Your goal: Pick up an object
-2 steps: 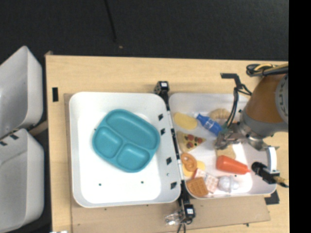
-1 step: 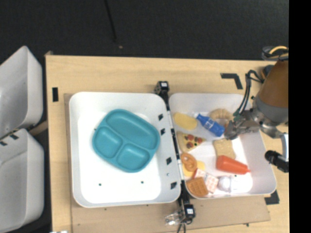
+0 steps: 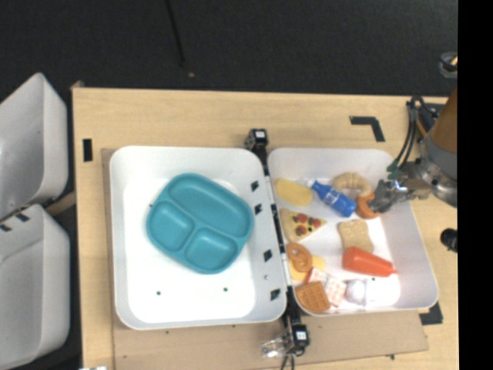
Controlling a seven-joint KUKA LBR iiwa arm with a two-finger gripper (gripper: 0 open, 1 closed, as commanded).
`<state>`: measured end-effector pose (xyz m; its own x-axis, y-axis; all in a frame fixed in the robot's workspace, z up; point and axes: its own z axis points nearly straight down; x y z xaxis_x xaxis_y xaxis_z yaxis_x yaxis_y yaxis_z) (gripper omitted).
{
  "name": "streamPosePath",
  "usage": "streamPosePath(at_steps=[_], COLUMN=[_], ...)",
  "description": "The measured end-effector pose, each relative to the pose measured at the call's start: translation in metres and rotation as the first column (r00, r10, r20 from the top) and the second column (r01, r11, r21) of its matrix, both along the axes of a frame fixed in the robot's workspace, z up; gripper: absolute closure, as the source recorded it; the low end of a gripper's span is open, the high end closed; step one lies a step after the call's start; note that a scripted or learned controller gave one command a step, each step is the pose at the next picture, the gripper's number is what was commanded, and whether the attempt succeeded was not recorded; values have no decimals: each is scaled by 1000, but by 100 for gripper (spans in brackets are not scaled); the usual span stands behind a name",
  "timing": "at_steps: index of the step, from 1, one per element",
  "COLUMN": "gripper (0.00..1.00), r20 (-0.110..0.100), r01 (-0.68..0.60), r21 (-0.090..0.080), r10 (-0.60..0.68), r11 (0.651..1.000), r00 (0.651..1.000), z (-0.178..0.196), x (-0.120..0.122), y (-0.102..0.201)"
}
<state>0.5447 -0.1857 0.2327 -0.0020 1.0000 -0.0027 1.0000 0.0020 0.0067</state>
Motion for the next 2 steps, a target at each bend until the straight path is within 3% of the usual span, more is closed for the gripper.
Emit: streamPosePath(at_steps=[1, 2], gripper=[100, 100], r20=[-5, -3], r01=[-3, -4], r21=[1, 3], r10=[3, 4], r11=[1000, 1000], r00=[1000, 1000], z=[8, 18], x=[1, 29], y=[-1, 41])
